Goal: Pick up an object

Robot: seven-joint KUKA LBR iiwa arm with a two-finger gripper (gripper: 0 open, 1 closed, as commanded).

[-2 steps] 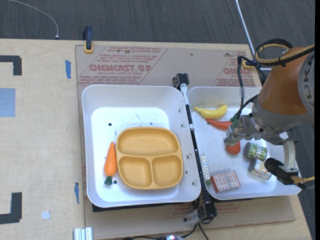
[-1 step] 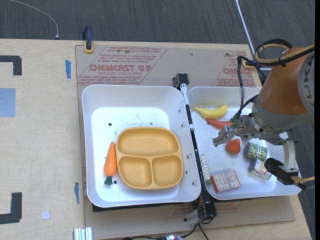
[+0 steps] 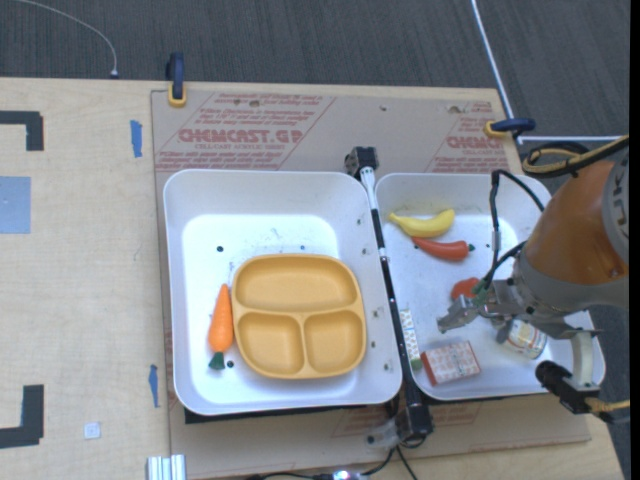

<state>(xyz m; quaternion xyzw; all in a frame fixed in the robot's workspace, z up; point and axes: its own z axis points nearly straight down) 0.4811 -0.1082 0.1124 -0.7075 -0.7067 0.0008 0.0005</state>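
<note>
Two bins; gripper [image 3: 452,318] low in right bin [image 3: 420,203] — grip state unclear; red object [image 3: 465,288] half hidden behind it.

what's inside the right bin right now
In the right bin: a banana, a red pepper, a small box, a jar. The arm partly covers a red item.

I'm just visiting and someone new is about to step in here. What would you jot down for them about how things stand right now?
Gripper: low in the right bin, nothing seen between its fingers; open or shut unclear.
Right bin: banana and red pepper at the far end, a small red item by the gripper, a printed packet near the front, a small jar under the arm.
Left bin: orange divided tray, carrot beside it.
Done: nothing lifted.
Left: grasp and raise one object.
</note>
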